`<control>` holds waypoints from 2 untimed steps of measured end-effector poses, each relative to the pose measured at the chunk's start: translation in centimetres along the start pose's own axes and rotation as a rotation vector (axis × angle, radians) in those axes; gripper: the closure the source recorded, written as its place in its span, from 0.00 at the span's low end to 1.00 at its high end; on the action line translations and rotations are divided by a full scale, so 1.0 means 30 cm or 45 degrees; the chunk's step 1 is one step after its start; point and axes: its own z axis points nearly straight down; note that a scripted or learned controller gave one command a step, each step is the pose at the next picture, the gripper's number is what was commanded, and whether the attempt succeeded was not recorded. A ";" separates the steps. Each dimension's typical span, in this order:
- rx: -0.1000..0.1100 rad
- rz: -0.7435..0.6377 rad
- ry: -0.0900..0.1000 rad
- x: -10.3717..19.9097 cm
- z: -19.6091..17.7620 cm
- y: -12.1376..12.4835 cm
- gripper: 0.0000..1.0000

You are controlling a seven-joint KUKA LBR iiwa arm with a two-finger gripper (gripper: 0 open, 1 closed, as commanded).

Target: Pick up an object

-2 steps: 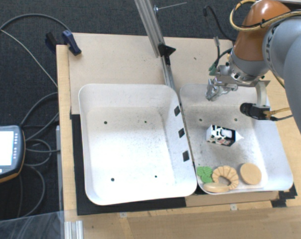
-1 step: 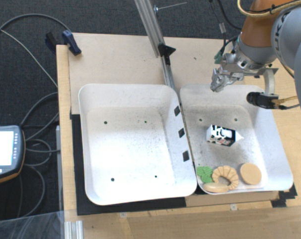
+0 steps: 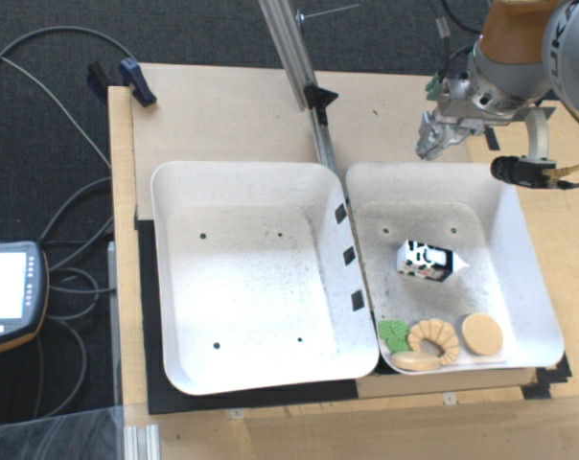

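Your tabletop point(image 3: 222, 113) carries two white bins: the left bin point(image 3: 242, 276) and the right bin point(image 3: 520, 257), which holds four objects. The arm point(image 3: 520, 27) hangs over the tabletop's far right corner, likely parked clear before a descent; you cannot tell whether the hand point(image 3: 435, 140) is wide or narrow. Mid-bin sits one black-and-white carton point(image 3: 427, 261) (well apart from the rest). Along the near edge lie one tan disc point(image 3: 482, 334), one pretzel-like pastry point(image 3: 433, 342), one green piece point(image 3: 394, 333).
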 end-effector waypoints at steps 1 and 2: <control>0.015 -0.004 0.004 0.156 0.031 -0.088 1.00; 0.015 -0.005 0.004 0.307 0.042 -0.126 1.00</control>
